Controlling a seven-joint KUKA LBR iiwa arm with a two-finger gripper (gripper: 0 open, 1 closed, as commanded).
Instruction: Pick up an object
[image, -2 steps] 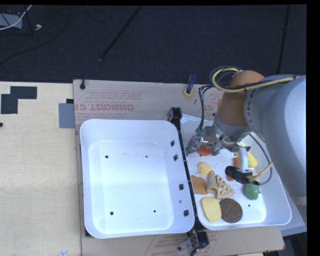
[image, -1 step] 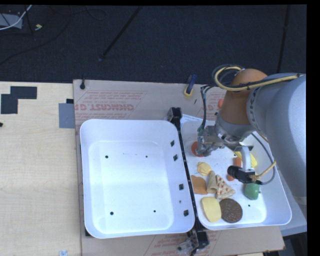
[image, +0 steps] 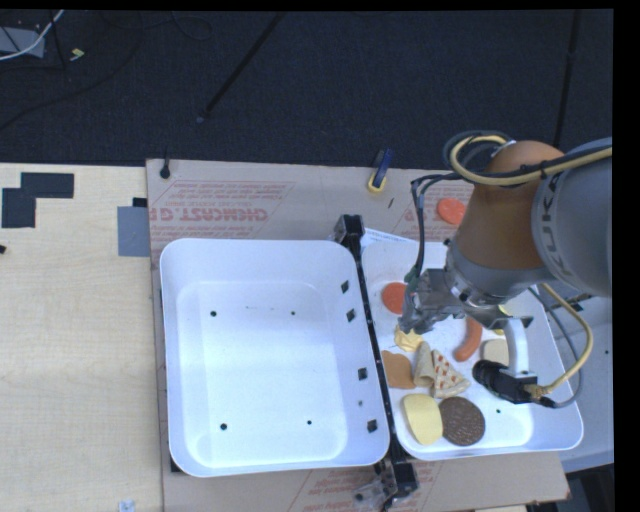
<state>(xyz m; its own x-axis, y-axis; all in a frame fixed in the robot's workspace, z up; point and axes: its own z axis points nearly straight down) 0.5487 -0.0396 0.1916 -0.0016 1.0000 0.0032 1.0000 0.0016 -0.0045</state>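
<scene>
The gripper (image: 428, 312) hung low over the right bin (image: 560, 432), and whether its fingers were open or closed could not be told, since the wrist and cabling hid them. Nothing was seen held. Just under it lay a small yellow piece (image: 406, 340), and just beside that, toward the bin's near side, a pizza slice (image: 445, 374) and a tan bread piece (image: 397, 370). A red-orange round piece (image: 394, 296) sat touching-close on the divider side of the gripper. An orange sausage (image: 468, 341) lay on the gripper's other side, under the arm. Farther toward the near rim were a yellow block (image: 422, 418) and a brown cookie (image: 462, 421), side by side.

The 7 toys were heaped close, likely as tipped in for picking, so any descent risked nudging neighbours. The divider wall stood near the gripper on 1 side, leaving little room there; the freest room seemed toward the near rim.

Beyond the divider, the left bin (image: 190, 300) lay well apart.
</scene>
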